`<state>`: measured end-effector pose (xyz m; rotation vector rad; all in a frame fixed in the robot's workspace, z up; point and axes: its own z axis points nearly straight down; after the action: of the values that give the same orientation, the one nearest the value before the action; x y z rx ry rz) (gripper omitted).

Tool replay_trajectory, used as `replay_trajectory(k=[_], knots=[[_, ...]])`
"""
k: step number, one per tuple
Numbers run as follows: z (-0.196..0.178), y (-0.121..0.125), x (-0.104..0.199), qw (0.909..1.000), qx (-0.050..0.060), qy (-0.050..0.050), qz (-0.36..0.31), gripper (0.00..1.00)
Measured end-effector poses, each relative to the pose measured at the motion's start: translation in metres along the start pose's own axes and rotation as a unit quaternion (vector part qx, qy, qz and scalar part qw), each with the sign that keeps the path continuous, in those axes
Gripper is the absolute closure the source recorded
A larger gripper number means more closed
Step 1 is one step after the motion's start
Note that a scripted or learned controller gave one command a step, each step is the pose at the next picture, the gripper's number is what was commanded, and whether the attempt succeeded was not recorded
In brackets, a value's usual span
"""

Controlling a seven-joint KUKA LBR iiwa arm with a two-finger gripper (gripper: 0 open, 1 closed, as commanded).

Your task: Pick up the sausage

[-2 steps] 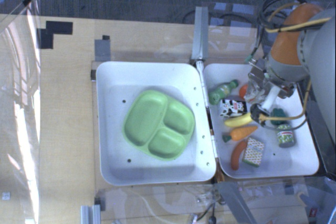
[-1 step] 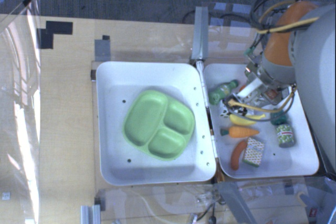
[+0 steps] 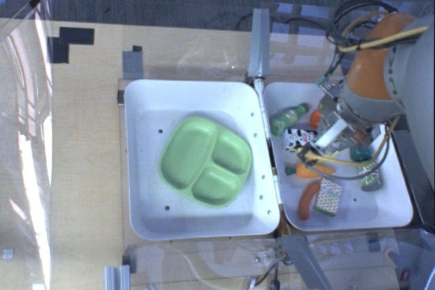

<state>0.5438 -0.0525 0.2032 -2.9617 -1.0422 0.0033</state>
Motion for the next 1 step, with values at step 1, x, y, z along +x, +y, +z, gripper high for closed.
replay_trajectory(k=[1], knots=[[-0.0200,-0.0109,0.0006,0.9998,-0.001,0.000,0.021,1.00]])
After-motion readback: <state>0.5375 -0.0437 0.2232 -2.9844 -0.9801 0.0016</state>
